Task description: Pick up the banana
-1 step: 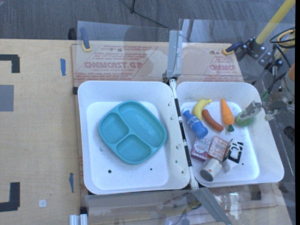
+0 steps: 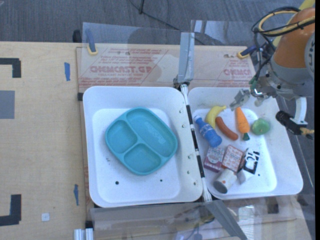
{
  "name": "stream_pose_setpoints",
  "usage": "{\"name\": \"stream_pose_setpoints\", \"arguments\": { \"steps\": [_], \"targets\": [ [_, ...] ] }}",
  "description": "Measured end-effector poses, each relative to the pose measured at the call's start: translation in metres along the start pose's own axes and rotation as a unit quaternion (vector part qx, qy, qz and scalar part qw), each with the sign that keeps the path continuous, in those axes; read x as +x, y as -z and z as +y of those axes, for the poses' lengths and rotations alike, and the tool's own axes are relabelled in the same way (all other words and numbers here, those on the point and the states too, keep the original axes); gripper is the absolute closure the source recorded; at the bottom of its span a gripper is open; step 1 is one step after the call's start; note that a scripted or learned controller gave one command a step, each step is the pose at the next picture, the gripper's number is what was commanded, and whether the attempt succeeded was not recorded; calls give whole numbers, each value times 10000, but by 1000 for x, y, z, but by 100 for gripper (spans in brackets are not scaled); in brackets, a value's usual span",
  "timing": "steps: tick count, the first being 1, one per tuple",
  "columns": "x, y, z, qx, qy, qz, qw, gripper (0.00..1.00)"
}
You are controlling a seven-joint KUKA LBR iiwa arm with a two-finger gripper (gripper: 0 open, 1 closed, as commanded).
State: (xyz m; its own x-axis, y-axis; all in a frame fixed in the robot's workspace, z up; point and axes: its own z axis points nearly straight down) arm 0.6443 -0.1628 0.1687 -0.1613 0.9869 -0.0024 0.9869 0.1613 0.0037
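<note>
Curved yellow banana (image 2: pixel 215 114), smooth skin.

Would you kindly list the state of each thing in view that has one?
banana: lying in the right bin, not held
gripper: above the bin's far edge, right of the banana
blue bottle: lying on its side
divided plate: face up in the left bin

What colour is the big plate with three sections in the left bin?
The moulded plastic plate is light blue, almost turquoise, seen clearly in the camera view from above.
</note>
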Motion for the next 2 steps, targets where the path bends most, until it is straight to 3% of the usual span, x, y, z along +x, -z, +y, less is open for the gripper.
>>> {"name": "stream_pose_setpoints", "arguments": {
  "steps": [1, 2],
  "targets": [
    [66, -68, 35, -2, 571, 3, 9984, 0],
    [39, -28, 30, -2, 298, -1, 9996, 0]
  ]
}}
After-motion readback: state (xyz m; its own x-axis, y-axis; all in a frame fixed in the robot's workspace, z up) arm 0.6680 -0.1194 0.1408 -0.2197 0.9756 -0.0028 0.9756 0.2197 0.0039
